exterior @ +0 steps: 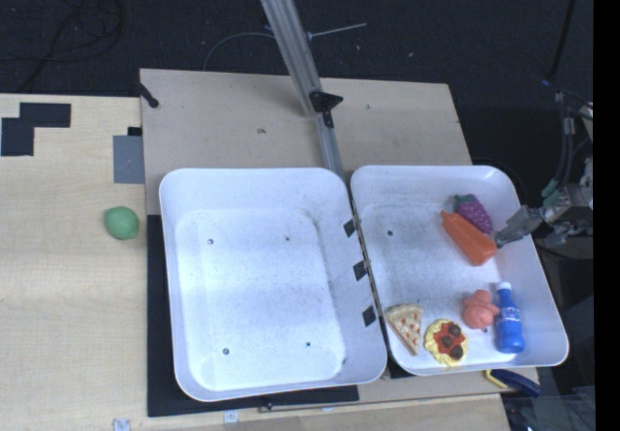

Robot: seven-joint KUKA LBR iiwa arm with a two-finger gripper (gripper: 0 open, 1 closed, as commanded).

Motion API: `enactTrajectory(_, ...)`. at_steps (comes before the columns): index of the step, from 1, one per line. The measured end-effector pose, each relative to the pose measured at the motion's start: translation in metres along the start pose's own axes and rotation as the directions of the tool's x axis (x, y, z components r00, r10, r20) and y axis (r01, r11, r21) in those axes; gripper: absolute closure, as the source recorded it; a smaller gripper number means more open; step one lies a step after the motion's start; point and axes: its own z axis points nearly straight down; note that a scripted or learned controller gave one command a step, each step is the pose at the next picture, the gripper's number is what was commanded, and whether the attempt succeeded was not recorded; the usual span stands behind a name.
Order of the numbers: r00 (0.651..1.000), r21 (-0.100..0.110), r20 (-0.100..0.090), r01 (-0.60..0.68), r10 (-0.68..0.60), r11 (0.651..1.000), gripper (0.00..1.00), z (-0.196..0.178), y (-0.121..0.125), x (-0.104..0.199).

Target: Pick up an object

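We see two white bins, the left bin (257, 284) and the right bin (426, 197). In the right bin lie an orange carrot (469, 238), a purple grape bunch (475, 213) just behind that carrot, a blue bottle (508, 320) with a white cap, a pink lump (478, 309), a tan and red pizza slice (406, 325), and a red and yellow round piece (446, 341). Left of the left bin on the pale wood bench (58, 274) sits a green ball (122, 223)
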Motion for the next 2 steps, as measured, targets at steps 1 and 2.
enactTrajectory(1,1.0,0.005,-0.002,0.001,-0.001,1.0,0.0,0.062,0.003,0.004)
enactTrajectory(2,1.0,0.005,-0.002,0.001,-0.001,1.0,0.0,0.115,-0.005,0.012)
